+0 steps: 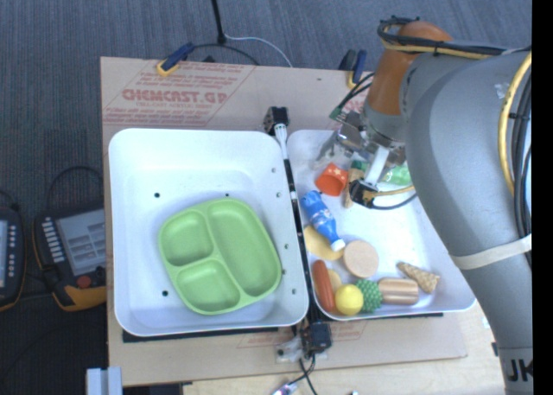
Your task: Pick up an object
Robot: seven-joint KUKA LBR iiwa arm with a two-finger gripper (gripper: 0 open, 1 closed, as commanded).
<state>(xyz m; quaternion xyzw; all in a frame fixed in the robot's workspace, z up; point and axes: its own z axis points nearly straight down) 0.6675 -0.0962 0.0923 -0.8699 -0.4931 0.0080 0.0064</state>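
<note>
Two shallow white bins sit side by side on the table [251,95]. The left bin [173,164] holds one green plate [220,255] with three compartments. The right bin [406,229] holds ten toy pieces, one of each: an orange piece [331,181], a blue bottle [320,219] with a white cap, a flat yellow slice [320,247], a tan disc [361,258], a red sausage [321,279], a yellow ball [349,299], a bumpy green piece [371,295], a hot dog [399,289], a tan cone [420,277] and a green piece [399,175] at the far side. The jaws hang over the far end of the right bin, just above the orange piece; whether they are apart or together cannot be told, and nothing shows between them. The arm [458,134] reaches in from the right, its orange band [396,69] above the wrist, angled down towards the bin
</note>
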